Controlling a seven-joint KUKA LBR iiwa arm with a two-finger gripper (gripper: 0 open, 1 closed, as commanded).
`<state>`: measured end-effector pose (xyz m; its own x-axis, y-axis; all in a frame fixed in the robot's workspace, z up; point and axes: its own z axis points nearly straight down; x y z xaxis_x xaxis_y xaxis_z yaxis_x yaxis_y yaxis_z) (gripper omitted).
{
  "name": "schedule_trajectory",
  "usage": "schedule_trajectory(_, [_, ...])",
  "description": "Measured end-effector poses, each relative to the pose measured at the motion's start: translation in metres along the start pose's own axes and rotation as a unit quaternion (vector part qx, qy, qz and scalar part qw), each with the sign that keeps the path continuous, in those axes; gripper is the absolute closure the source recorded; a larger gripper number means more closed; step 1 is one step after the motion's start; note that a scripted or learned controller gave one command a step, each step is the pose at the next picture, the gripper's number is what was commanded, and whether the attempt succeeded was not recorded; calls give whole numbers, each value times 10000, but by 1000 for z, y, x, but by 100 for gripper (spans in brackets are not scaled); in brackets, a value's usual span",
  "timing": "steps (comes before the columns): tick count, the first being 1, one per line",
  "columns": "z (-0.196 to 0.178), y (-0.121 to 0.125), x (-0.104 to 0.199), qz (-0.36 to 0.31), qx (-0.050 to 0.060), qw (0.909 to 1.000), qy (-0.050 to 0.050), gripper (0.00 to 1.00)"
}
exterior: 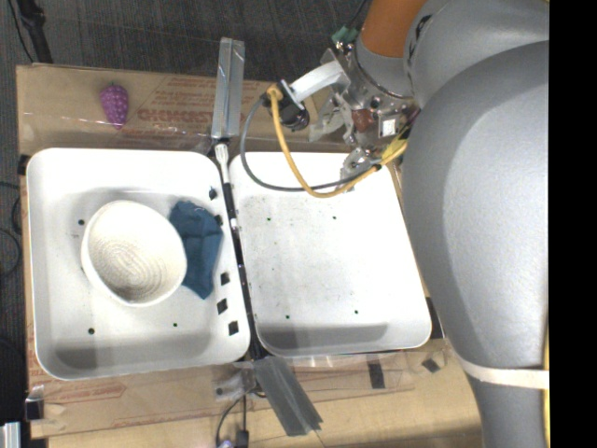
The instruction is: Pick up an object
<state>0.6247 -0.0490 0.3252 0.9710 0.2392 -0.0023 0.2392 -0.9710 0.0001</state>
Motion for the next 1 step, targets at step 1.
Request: schedule_trajectory(1, [74,-65,32,46,5,10000,-13,0])
